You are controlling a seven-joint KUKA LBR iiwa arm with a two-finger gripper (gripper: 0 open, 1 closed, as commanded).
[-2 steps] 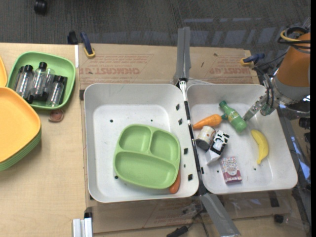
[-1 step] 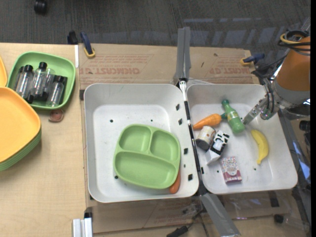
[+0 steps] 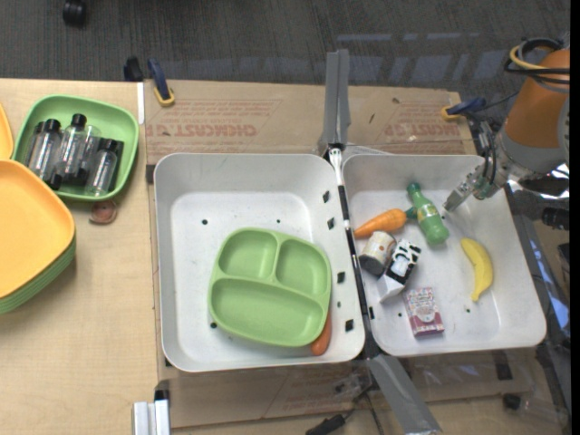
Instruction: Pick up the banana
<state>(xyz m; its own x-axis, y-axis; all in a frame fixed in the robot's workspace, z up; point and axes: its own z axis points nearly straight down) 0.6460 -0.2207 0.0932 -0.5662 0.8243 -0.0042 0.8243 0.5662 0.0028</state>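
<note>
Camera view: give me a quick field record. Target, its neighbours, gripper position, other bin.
target: banana, lying in the right bin, near its right wall
neighbours: green bottle, carrot, pink carton
gripper: gripper over the right bin's upper right area, above the banana in the picture, apart from it
left bin: left bin holds a green divided plate

A green divided plate [image 3: 272,288] lies in the left bin [image 3: 172,243], an orange object [image 3: 321,342] peeking from under its edge. In the right bin [image 3: 526,324]: a carrot [image 3: 381,222], a green bottle [image 3: 428,215], a pink packet [image 3: 423,313] and what may be a small black-and-white toy [image 3: 402,262]. Off to the left, a green tray [image 3: 122,134] holds dark vials [image 3: 72,152] beside stacked orange plates [image 3: 32,234].
</note>
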